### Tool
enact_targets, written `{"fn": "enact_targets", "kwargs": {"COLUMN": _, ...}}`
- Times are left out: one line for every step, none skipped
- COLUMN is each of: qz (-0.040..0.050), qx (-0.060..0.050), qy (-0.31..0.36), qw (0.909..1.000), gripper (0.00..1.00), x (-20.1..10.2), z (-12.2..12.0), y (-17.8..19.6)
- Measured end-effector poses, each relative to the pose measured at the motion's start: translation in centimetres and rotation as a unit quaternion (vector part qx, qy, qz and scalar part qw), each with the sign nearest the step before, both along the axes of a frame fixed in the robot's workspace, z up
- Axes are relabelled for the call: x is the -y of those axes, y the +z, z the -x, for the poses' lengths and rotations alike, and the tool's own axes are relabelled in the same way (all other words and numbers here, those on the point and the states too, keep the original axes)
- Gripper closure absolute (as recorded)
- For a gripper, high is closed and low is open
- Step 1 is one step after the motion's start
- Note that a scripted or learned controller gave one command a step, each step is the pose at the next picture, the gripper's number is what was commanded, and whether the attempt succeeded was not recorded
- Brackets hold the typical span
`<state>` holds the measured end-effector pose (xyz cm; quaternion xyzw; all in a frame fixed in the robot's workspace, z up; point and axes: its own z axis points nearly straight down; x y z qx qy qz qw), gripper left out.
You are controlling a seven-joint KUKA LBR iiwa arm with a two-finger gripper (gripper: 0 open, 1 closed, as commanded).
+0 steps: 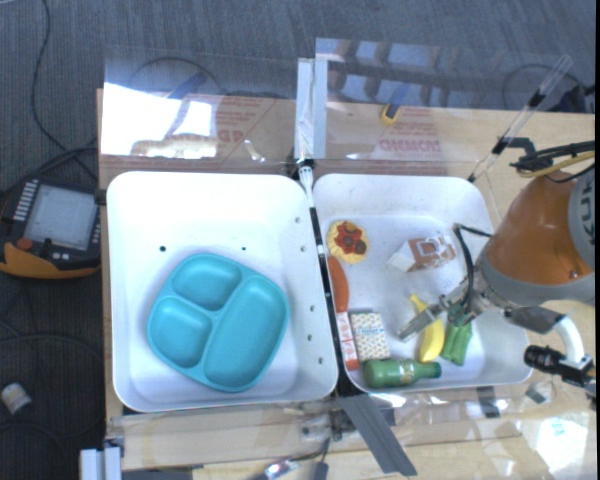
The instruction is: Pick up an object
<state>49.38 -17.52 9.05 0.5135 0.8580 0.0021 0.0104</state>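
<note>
- Lying along the near wall of the right bin [480,200] is a green bottle [401,372], on its side, its cap end pointing toward the bin's right.
- Just above the bottle stand a yellow banana-shaped toy [432,342] and a small green piece [458,342], side by side and close to touching.
- Over those two hangs the gripper [442,312], reaching in from the right; whether its fingers are spread or closed cannot be told, and nothing is plainly seen between them.
- Left of the bottle sits a small patterned box [369,334], with a thin red-and-white strip [346,340] along the divider beside it.
- An orange sausage-like piece [339,282] lies above the strip, and a round yellow toy with red spots [348,240] lies above that.
- A crumpled clear packet with brown print [426,254] rests near the bin's middle, apart from the rest.
- Behind the gripper rises the arm [538,243], its orange band showing at the right.
- In the left bin [130,228] sits a blue divided plate [217,319], well apart from everything else.
</note>
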Motion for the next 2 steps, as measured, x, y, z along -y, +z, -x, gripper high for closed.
{"fn": "enact_targets", "kwargs": {"qz": -0.0032, "qx": -0.002, "qy": -0.001, "qw": 1.0000, "gripper": 1.00, "x": -0.1, "z": -0.1, "y": 0.8}}
{"fn": "enact_targets", "kwargs": {"qz": -0.0042, "qx": -0.012, "qy": -0.010, "qw": 0.9999, "gripper": 1.00, "x": -9.9, "z": 1.0, "y": 9.1}}
